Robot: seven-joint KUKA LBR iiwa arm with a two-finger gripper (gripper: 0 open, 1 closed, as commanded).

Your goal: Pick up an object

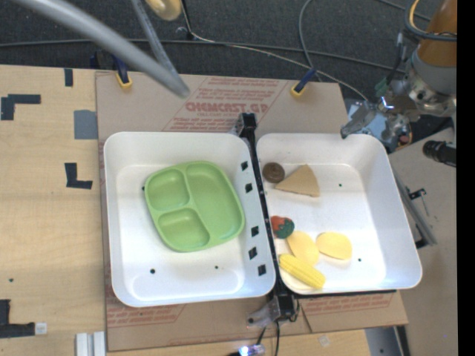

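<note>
Corn [302,271], a yellow cob, is seen nearest the camera, lying at the front edge of the right bin [386,221], close to the divider between the 2 bins. Just behind it 2 pale yellow pieces are laid: an elongated one [303,246] touching the cob, and a rounder one [335,245] beside it toward the right. A small red and green item [281,225] is set just behind the elongated piece, against the divider side. Farther back a tan wedge [301,182] is found, with a dark brown round piece [274,172] just to its left, the 2 nearly touching.

The left bin [119,221] is occupied by a green plate [194,205] with 3 compartments, placed roughly at its centre. Both bins are borne on a cardboard sheet [223,99] printed in red, laid on the wooden table [44,221].

The gripper [382,117] is seen beyond the far right corner of the right bin, outside its rim and well apart from every object in it; the wedge and the brown piece are the closest, the cob the farthest. Whether the fingers are apart or together cannot be told. Nothing is seen held.
</note>
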